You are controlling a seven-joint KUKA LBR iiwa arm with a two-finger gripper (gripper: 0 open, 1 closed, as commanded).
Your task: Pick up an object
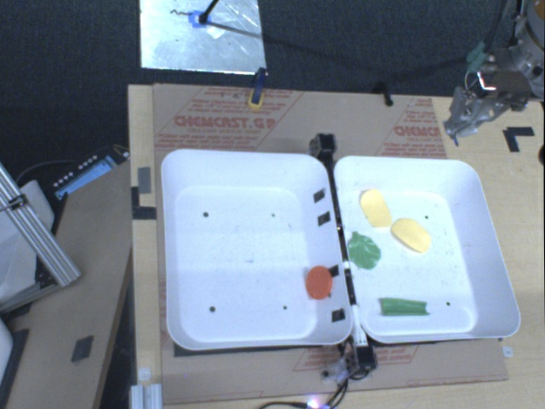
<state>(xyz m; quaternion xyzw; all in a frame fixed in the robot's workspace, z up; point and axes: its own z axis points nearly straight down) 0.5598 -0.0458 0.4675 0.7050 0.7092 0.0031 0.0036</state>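
The right bin (477,228) holds two pale yellow pieces (375,207) (410,234), a green leafy piece (364,250) and a flat green strip (403,307). An orange-red round piece (318,282) lies in the left bin (187,186) near its right wall. My gripper (460,124) hangs at the upper right, above the bench beyond the right bin's far corner, well apart from every object. Nothing shows between its fingers.
Black clips (324,219) run along the seam between the two bins. A silver sheet (201,22) lies on the dark floor at the back. A yellow and blue clamp (256,92) sits at the board's far edge. A metal frame (34,237) stands at the left.
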